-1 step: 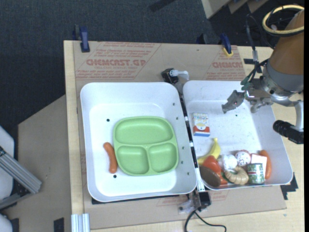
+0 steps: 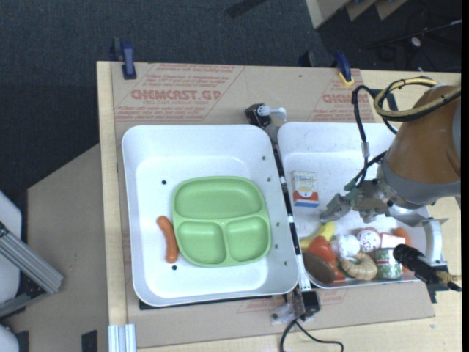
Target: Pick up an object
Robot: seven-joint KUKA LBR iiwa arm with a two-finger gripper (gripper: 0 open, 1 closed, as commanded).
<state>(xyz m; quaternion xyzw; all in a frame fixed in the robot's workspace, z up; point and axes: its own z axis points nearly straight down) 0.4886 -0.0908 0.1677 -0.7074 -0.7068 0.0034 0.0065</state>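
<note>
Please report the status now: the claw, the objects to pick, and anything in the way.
Claw low over right bin, nothing seen between its fingers. Toy food pile in near corner, untouched. Small carton lies beside claw.

A divided tray (image 2: 220,220) and a sausage (image 2: 168,238) to its left lie in the left bin (image 2: 139,152); a carton (image 2: 305,189) and heaped toy food (image 2: 352,255) lie in the right bin (image 2: 322,141).

I see a bench (image 2: 183,94) covered in brown printed board. Two shallow white bins rest on it: the left bin (image 2: 139,196) touches the right bin (image 2: 322,141) along one edge.
</note>
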